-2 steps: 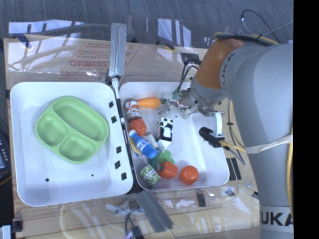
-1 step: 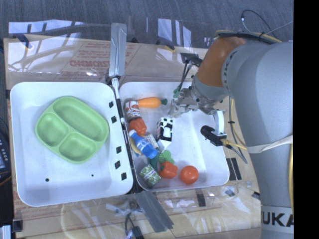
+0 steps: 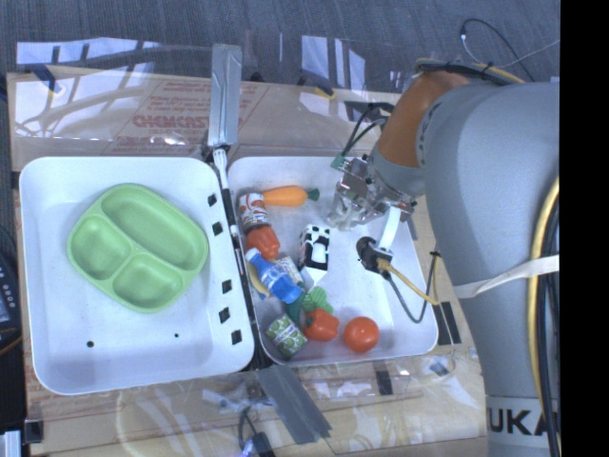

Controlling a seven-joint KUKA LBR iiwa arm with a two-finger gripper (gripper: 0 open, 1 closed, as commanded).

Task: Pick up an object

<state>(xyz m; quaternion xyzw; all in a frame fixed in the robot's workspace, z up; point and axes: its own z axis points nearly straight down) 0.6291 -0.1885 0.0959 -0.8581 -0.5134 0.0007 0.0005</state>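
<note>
Orange carrot (image 3: 285, 196) is lying just left of the hand (image 3: 350, 208), whose spread I cannot tell; descending there risks closing on bare bin floor.

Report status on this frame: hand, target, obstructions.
Hand low in right bin, near the toy carrot; nothing seen held. Toys crowd the bin's left side. Green plate alone in left bin.

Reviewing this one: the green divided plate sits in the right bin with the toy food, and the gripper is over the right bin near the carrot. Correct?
Not quite. The camera view shows the green divided plate alone in the left bin, not in the right bin with the toy food. The rest holds: the gripper is over the right bin, close to the carrot.
</note>
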